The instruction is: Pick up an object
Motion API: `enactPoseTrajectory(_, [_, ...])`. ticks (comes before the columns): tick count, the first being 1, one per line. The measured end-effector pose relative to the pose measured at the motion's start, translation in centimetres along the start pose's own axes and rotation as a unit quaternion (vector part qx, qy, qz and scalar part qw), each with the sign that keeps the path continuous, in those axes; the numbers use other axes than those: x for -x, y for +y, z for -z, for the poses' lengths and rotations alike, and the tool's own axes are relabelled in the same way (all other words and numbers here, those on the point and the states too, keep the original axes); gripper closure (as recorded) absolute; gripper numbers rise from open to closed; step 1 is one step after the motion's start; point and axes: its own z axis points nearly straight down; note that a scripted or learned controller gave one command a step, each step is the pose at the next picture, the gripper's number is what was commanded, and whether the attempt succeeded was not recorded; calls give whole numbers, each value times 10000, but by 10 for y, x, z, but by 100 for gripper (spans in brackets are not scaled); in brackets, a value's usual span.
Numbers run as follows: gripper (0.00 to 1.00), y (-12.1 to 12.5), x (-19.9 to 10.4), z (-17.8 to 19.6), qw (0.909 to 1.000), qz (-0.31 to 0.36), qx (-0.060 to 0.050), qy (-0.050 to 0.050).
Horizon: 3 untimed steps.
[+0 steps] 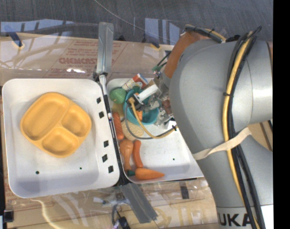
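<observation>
As my end effector (152, 106) hung low over the upper part of the right bin (183, 159), the teal bowl (138, 116) lay directly beneath and slightly left of it. I could not tell its state. Orange carrots (135, 159) lay lower left, long axes mostly up-down the frame.
</observation>
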Motion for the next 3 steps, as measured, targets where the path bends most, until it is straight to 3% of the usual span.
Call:
enactPoseTrajectory(1, [100,-30,7,-2,10000,-52,18,44])
enactPoseTrajectory(2, [100,-66,31,231,9991,-384,46,188])
enactPoseTrajectory(3, [100,6,61,211,9999,14,22,128])
